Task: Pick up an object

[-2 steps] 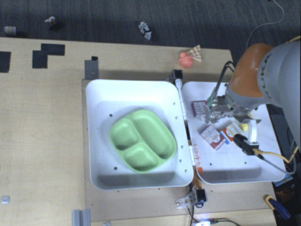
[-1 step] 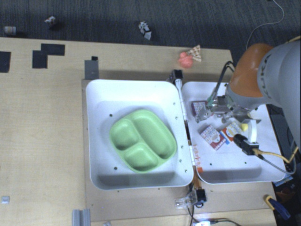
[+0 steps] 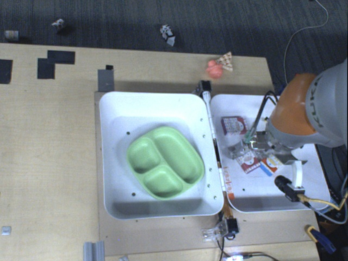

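Now: pincer low in right bin, over small packets, grip state unclear. Red-white packet just beside. Green divided plate in left bin.

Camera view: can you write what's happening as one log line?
arm: over right bin | claw: low among small packets | left bin: green divided plate | grasp: unconfirmed

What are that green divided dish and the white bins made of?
The green divided dish looks like moulded plastic: one even colour, rounded edges, a soft sheen. The left white bin and the right white bin also seem plastic, smooth with rounded corners, though thin painted metal can't be ruled out.
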